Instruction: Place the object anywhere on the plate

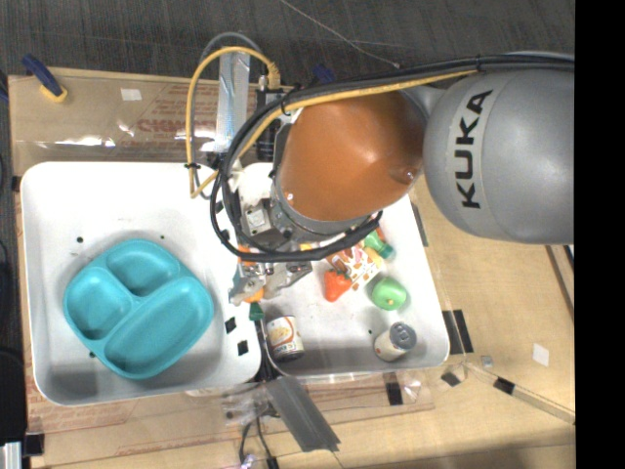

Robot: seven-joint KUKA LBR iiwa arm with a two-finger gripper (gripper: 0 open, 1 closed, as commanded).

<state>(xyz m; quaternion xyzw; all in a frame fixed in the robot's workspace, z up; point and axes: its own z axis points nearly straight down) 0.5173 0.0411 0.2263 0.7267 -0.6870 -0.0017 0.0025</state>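
A teal three-compartment plate (137,306) lies in the left white bin (59,213), with nothing on it. My gripper (256,286) hangs under the orange wrist band, low over the divider between the two bins, at the right bin's left edge. The wrist and cables hide much of it. A small jar with a brown label (283,336) stands just below the gripper in the right bin. A red toy (336,284), a colourful packet (362,264), a green apple (389,293) and a grey can (395,340) lie to the gripper's right.
The arm's grey body covers the upper right of the right bin (430,301). Yellow and black cables loop above the left bin's far right corner. A small green item (380,248) sits by the packet. Brown cardboard borders both bins.
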